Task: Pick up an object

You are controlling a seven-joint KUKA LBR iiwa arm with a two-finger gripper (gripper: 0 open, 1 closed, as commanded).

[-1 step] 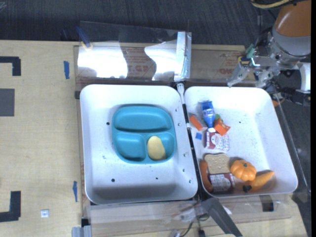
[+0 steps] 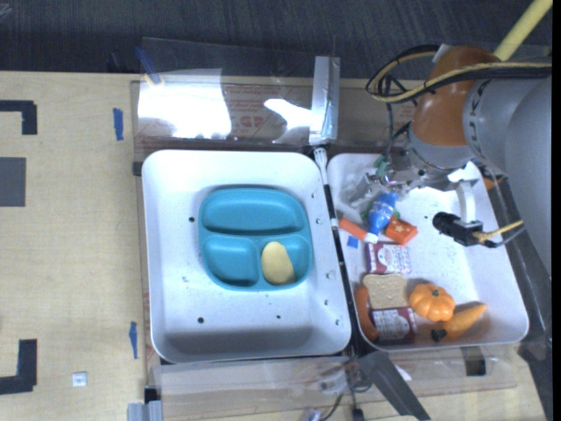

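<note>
Two bins, tool (image 2: 383, 185) low in rt bin (image 2: 504, 274), over blue bottle (image 2: 382, 213)

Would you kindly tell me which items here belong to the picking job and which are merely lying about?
Job: gripper; blue bottle; small pumpkin; bread slice; right bin.
Lying about: blue tray; yellow lemon; left bin.

Both white bins, the left (image 2: 166, 261) and the right (image 2: 500, 279), look like smooth, faintly glossy plastic. The blue divided tray (image 2: 230, 217) is matt plastic. The bench (image 2: 70, 261) reads as pale wood. A clear sheet (image 2: 193, 108) at the far side gleams.
</note>
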